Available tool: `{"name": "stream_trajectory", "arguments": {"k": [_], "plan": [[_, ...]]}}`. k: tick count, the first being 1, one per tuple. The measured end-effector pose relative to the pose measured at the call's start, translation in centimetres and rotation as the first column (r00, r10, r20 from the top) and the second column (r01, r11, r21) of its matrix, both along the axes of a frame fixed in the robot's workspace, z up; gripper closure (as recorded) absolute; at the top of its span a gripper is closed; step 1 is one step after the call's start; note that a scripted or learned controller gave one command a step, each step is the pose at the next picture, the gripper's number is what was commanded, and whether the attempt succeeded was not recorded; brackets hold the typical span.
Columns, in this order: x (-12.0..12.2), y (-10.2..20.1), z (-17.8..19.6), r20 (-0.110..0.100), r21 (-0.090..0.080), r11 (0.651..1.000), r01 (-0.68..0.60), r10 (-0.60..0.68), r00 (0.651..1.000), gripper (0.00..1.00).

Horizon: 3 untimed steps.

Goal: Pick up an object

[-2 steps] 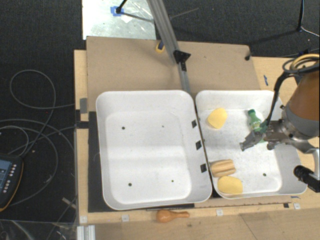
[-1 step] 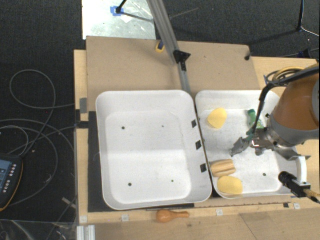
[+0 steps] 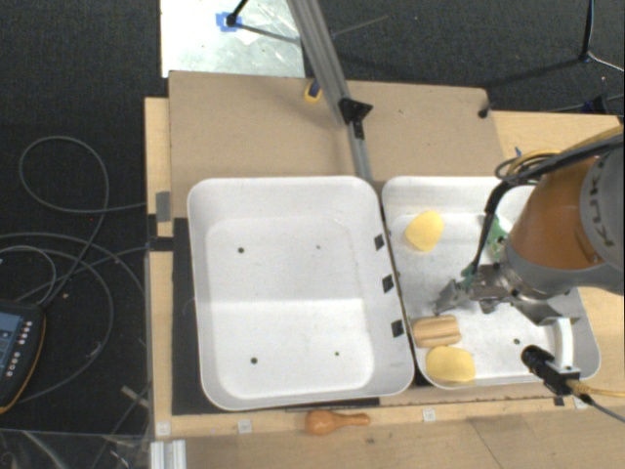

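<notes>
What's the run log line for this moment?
gripper: right bin, above tan roll | grasp: none seen | yellow pieces: untouched

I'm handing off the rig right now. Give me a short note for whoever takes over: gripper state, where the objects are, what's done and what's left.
Gripper: low in the right bin, just above the tan roll; finger state unreadable, nothing seen held.
Objects: tan roll near the right bin's left wall; a yellow piece beside it toward the front; a yellow round piece toward the back. An orange-brown object lies on the bench in front of the left bin.
Done: arm is positioned over the roll.
Left: grasp and lift an object.
</notes>
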State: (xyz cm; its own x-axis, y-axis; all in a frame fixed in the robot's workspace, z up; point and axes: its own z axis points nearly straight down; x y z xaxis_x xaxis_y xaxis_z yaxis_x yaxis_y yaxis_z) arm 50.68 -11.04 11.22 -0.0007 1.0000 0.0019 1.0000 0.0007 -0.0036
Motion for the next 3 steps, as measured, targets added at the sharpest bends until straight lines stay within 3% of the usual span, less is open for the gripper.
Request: {"name": "stream_trajectory", "arguments": {"k": [1,3], "plan": [[0.2,-0.1,1.3,0.006,-0.002,1.000,0.000,0.000,1.000,1.00],[1.3,-0.1,14.1,0.013,-0.004,1.000,-0.005,0.005,1.000,1.00]]}}
